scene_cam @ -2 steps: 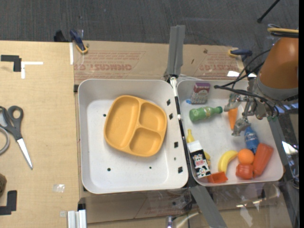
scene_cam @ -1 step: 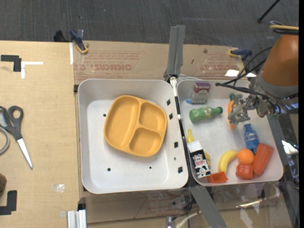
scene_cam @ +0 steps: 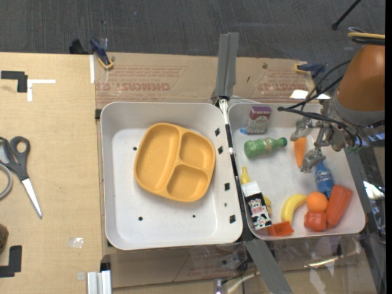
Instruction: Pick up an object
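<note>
A pale wooden worktop (scene_cam: 49, 164) sits against a dark carpeted floor, with cardboard under two shallow white bins placed side by side. A pair of scissors (scene_cam: 21, 167) lies on the worktop at the far left, well apart from everything else.

The left bin (scene_cam: 113, 182) holds a yellow divided plate (scene_cam: 174, 162). The right bin (scene_cam: 278, 182) holds a scatter of toy items. The grey arm with its orange band enters from the right and hangs over this bin, with the gripper (scene_cam: 312, 159) low over its right half. Whether the fingers are spread or pressed together cannot be told, and nothing is clearly seen between them.

Just left of the fingers lies a small orange carrot (scene_cam: 299, 152). Just below them lies a blue bottle (scene_cam: 323, 180). Further left is a green bottle (scene_cam: 264, 146) on its side, and beyond it, toward the back, a purple box (scene_cam: 259, 119). Nearer the front edge sit a banana (scene_cam: 292, 206), an orange ball (scene_cam: 316, 201), a red pepper (scene_cam: 315, 221) and an orange-red block (scene_cam: 338, 204). A white carton (scene_cam: 256, 208) with black patches lies along the bin's left wall.
</note>
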`<state>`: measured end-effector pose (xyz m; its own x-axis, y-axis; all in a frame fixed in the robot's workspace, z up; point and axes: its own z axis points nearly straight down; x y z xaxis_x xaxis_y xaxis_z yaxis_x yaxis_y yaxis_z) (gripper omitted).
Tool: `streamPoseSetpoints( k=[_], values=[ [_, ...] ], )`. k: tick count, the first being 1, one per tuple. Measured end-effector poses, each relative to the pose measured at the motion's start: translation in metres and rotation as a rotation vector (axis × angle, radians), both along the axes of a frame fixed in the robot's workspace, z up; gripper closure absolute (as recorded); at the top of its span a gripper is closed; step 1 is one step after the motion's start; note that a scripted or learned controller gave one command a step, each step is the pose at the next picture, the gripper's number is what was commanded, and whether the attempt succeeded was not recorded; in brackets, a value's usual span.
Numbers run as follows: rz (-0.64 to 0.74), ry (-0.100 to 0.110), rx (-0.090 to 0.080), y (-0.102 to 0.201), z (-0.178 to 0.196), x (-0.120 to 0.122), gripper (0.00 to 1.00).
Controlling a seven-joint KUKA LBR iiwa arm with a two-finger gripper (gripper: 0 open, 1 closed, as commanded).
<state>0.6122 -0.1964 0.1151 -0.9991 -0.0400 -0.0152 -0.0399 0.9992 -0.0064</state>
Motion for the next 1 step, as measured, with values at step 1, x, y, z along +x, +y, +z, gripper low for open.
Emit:
streamPoseSetpoints(
  k=[1],
  values=[
    [-0.017, 0.01, 0.005, -0.0032, -0.022, 0.0043, 0.0]
  ],
)
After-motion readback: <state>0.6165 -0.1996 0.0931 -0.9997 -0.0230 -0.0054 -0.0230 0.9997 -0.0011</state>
